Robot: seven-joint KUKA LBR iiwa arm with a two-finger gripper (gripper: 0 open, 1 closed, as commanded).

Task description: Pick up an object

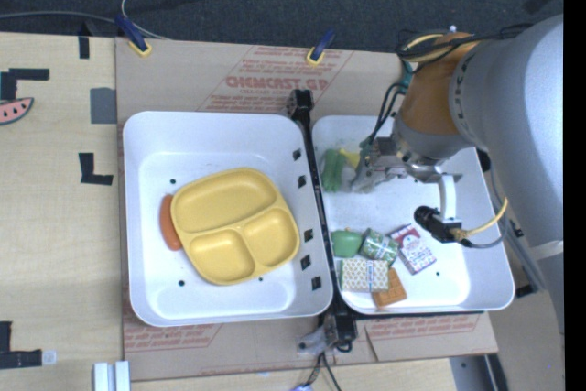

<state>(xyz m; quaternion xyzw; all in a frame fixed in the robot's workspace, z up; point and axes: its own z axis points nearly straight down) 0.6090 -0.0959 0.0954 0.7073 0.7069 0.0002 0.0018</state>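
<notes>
My gripper [364, 177] reaches down into the upper left part of the right bin [476, 288], beside a green object [332, 168] that lies against the bin's left wall. Near the bin's front lie a green round item [347, 243], a green packet [376, 246], a patterned packet [363, 274], an orange piece [392, 290] and a red and white carton [414, 250]. The arm's grey body and orange band [430, 96] cover the bin's upper right.
The left bin [146, 197] holds a yellow divided plate [235, 224] with an orange item [169, 222] tucked at its left edge. A black divider [309, 197] runs between the bins. Cables hang near the wrist.
</notes>
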